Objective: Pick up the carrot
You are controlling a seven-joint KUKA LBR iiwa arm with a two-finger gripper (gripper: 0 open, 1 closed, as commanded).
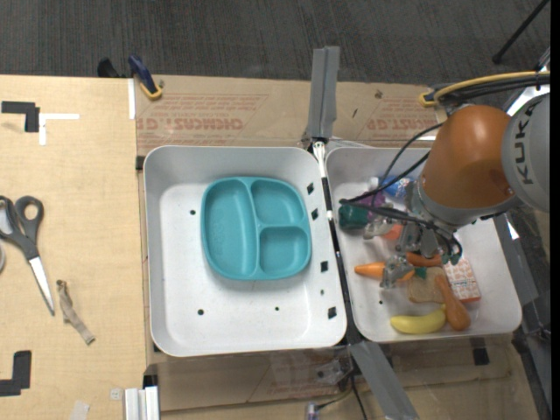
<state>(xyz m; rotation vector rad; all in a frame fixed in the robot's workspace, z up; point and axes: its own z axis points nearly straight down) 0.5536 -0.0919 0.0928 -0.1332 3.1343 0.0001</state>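
Hovering low in the right bin, the jaws touch the carrot; their state can't be told.

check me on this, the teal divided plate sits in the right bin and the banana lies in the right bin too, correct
Not quite. The camera view shows the teal divided plate in the left bin, not the right one. The banana does lie in the right bin.

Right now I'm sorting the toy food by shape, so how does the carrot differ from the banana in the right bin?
The carrot is orange and tapers to a point; the banana is yellow and curved. The carrot lies mid-bin beside the gripper; the banana lies against the right bin's near wall. The carrot looks shorter than the banana. Both lie flat, roughly crosswise.
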